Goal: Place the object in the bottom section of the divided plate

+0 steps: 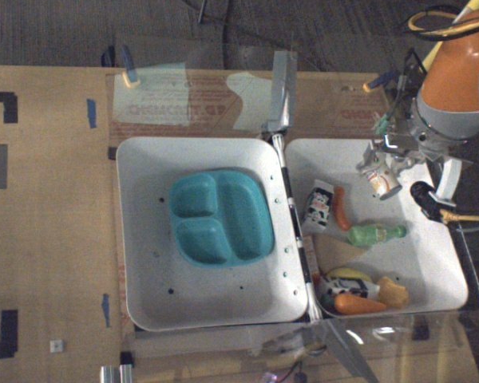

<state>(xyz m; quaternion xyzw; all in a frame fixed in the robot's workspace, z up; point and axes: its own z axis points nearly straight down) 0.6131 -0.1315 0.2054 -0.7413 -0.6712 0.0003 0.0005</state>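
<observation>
A teal divided plate (222, 215) lies in the middle of the left white bin (144, 294). It has two small sections on its left and one long section on its right, and the lower small section (203, 240) holds nothing. My gripper (378, 174) hangs over the upper part of the right bin (443, 274), well to the right of the plate. A small white and orange can (381, 184) sits tilted between its fingers.
The right bin holds a cow-print carton (319, 205), a red-orange sausage shape (341, 207), a green bottle (375, 234), and, at the front, a yellow and black item (347, 278), a carrot (359, 304) and a tan piece (393, 292). A metal divider (281, 102) stands behind the bins.
</observation>
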